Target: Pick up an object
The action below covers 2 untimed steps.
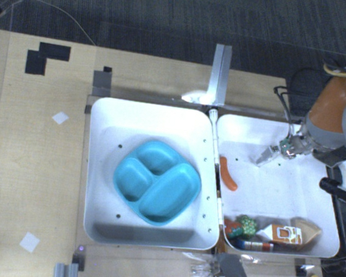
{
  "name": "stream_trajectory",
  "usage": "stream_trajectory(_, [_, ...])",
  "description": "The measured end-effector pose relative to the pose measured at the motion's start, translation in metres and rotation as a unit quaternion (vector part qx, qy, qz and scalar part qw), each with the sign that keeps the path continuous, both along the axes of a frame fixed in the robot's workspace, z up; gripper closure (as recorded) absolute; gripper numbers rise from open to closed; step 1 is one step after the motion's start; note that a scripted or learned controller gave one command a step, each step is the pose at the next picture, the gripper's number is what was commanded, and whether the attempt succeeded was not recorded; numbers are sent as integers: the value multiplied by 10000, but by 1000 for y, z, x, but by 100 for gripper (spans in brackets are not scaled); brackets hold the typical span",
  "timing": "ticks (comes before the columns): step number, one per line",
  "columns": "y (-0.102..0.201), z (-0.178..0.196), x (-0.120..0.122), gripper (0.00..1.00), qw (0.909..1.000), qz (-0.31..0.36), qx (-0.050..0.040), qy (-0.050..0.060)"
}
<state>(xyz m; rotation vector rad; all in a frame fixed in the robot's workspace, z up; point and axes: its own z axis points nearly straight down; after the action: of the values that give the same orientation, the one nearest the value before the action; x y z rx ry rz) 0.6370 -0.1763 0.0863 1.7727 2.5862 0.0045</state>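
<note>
Your pincer (269, 154) hangs over the upper part of the right bin (255, 128), and you cannot tell how far it stands apart; nothing visible sits in it. The candidates lie elsewhere in that bin: an orange carrot-like piece (227, 174) against the left wall, and along the front wall a green broccoli-like toy (247, 225), a small carton (284, 234) and a brown bag (307, 229). The left bin (96, 157) holds a blue divided tray (157, 181). Expect trouble near the walls: the carrot hugs the divider, so a finger may strike the rim, and the crowded front pile may slip or be nudged aside.
</note>
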Motion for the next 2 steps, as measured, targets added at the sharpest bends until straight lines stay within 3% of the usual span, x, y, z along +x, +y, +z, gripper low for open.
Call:
stream_trajectory(1, [67, 31, -60, 0, 9999, 146, 6, 11])
stream_trajectory(2, [75, 4, -131, 0, 9968, 799, -19, -69])
